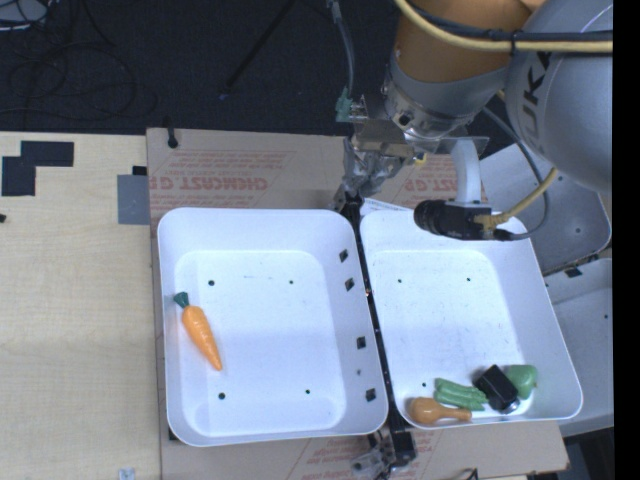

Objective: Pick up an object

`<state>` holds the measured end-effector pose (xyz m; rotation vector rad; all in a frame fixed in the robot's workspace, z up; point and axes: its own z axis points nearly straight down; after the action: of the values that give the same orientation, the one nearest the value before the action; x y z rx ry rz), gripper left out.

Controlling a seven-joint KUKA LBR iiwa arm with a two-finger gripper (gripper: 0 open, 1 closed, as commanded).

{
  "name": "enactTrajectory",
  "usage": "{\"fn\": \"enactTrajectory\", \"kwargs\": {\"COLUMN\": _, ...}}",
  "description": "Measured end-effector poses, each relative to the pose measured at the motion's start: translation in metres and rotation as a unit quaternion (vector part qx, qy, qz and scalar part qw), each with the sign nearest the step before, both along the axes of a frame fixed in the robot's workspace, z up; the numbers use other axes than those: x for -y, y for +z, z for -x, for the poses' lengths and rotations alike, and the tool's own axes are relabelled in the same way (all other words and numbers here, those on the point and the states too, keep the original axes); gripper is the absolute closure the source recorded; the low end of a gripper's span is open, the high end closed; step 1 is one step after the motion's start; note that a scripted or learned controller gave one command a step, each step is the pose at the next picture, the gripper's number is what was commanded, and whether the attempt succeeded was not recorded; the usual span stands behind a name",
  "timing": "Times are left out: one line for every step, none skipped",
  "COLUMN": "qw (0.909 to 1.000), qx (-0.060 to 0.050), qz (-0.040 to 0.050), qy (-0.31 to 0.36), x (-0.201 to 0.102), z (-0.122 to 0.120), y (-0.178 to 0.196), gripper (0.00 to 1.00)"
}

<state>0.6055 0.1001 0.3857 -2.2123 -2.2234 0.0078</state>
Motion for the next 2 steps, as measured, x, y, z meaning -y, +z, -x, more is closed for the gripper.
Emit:
{"fn": "enactTrajectory", "kwargs": {"qw": 1.0000, "qx": 0.002, "qz": -0.0009, "qy": 0.002, "x": -0.095, "z": 0.015, "y": 0.010, "gripper": 1.00}}
{"fn": "enactTrajectory", "kwargs": {"qw": 1.0000, "qx": 0.000, "qz": 0.0007, "qy": 0.000, "x": -0.146, "z": -0.010, "y": -0.035, "gripper": 1.00}}
